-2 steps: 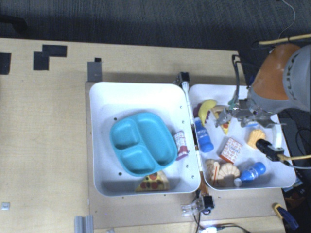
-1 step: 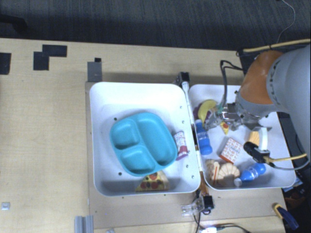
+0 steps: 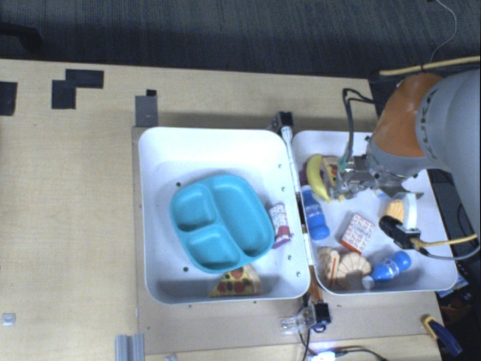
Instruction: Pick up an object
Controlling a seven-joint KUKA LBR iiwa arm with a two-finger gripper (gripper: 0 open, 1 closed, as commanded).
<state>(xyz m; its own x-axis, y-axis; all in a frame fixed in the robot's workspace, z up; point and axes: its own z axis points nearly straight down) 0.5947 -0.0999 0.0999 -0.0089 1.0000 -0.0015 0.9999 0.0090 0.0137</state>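
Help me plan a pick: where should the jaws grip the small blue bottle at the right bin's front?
Grip the blue bottle across its middle, coming straight down. It lies on its side, its long axis slanting, with bare floor beyond it but a pastry close beside it.

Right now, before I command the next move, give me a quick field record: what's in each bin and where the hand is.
left bin: blue divided tray, small tube beside its right edge, pizza-slice toy at the near wall
right bin: banana, blue bottle, red-and-white box, bread-like toy, blue-capped bottle
hand: over the right bin's far part, beside the banana
grasp: cannot tell
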